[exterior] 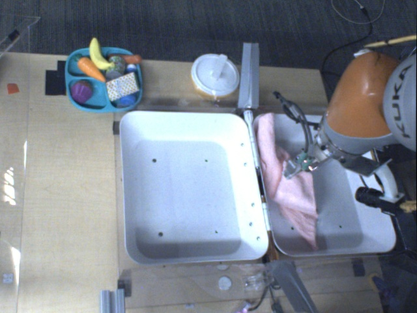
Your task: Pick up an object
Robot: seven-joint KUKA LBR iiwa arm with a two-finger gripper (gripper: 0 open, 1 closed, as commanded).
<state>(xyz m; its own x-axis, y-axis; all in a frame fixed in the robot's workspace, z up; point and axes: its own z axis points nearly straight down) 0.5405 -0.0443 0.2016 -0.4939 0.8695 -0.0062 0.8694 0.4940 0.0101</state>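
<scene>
A pink cloth (291,197) lies crumpled along the left side of the right white bin (355,230), running from its back left corner toward the front. My gripper (298,166) is low over the bin, and its tip sits at the cloth's right edge, about halfway along it. The grey arm with its orange band (358,100) reaches in from the right and hides the back right part of this bin. Whether the cloth is caught in the gripper is not visible.
The left white bin (133,194) stands beside the right one. Behind the bins are a blue tray of toy food (103,78), a white lidded tub (215,75) and a grey upright bar (248,77). Black cables (293,113) hang near the wrist.
</scene>
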